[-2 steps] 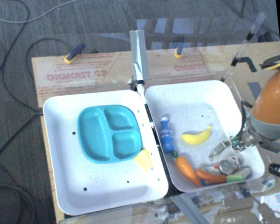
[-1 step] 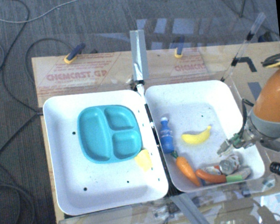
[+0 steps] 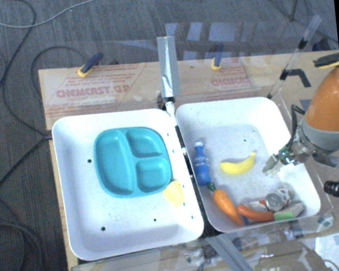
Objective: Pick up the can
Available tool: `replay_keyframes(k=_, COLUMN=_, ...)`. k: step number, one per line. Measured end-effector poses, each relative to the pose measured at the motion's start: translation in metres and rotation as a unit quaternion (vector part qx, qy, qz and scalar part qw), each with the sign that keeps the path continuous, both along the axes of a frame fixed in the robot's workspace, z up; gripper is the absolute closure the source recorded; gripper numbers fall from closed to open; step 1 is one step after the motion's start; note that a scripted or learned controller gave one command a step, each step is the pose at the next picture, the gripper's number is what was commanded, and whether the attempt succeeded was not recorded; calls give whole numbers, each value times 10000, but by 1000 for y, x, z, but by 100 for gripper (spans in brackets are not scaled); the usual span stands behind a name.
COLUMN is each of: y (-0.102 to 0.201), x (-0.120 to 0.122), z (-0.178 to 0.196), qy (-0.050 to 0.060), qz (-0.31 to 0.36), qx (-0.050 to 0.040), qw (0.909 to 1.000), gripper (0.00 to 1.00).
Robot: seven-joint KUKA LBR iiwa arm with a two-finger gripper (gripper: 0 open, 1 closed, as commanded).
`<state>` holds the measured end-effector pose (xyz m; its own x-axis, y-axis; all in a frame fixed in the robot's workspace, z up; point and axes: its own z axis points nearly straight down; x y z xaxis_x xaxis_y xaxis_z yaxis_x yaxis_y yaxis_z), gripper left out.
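The gripper (image 3: 277, 162), finger state not discernible, is seen at twelve o'clock of the can (image 3: 278, 199); neighbouring carrots (image 3: 226, 204) could be clipped.

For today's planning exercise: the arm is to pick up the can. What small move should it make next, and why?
Probably shift the gripper toward the near edge of the right bin, over the can. The gripper hangs near the bin's right wall, while the can lies on its side in the near corner, beside a carrot.

The arm (image 3: 328, 114) shows a rounded orange band above a grey wrist, ending in a small metallic gripper (image 3: 274, 163).
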<state>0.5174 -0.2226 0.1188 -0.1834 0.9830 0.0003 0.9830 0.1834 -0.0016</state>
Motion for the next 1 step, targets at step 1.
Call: replay_keyframes(k=1, y=-1, x=-10, z=-5, qy=5, qz=224, qx=-9, qw=9997, gripper=100)
